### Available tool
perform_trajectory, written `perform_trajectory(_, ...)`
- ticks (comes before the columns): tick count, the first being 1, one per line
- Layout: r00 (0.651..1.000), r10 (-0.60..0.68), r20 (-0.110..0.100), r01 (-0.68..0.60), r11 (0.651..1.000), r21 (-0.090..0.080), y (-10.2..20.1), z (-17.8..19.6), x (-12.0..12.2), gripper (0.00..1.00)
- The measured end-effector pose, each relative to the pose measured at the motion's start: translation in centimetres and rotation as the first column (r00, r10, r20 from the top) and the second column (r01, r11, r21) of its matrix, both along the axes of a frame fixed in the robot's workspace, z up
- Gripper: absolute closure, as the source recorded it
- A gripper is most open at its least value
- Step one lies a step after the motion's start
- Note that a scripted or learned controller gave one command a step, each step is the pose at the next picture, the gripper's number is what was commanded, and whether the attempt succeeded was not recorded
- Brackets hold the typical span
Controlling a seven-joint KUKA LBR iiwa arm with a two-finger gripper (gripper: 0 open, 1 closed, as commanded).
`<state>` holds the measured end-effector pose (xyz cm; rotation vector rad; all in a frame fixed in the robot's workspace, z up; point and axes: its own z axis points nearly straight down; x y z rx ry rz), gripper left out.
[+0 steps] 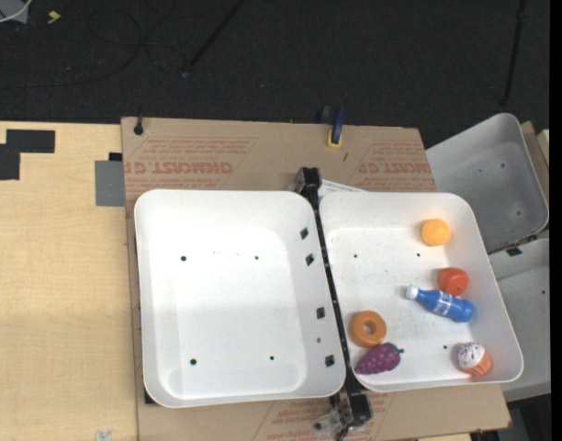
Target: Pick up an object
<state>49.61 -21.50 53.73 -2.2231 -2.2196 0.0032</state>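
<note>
The right bin (402, 211) holds several small objects. An orange ball (435, 232) lies near its far right corner. Below it sit a red-orange piece (453, 280) and a blue bottle (441, 304) lying on its side. A brown donut (367, 327) and a purple bunch of grapes (378, 359) rest close to the divider at the near left. A white-and-orange item (471, 358) sits in the near right corner.
The left bin (152, 274) stands beside the right one, joined by a black clamp strip (320, 283). Both rest on a brown cardboard sheet (226, 159). A grey metal plate (492, 173) lies to the right of the bins.
</note>
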Motion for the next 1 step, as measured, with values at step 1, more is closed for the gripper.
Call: perform_trajectory(1,1.000,0.004,0.000,-0.004,1.000,0.000,0.17,-0.02,1.68,1.00)
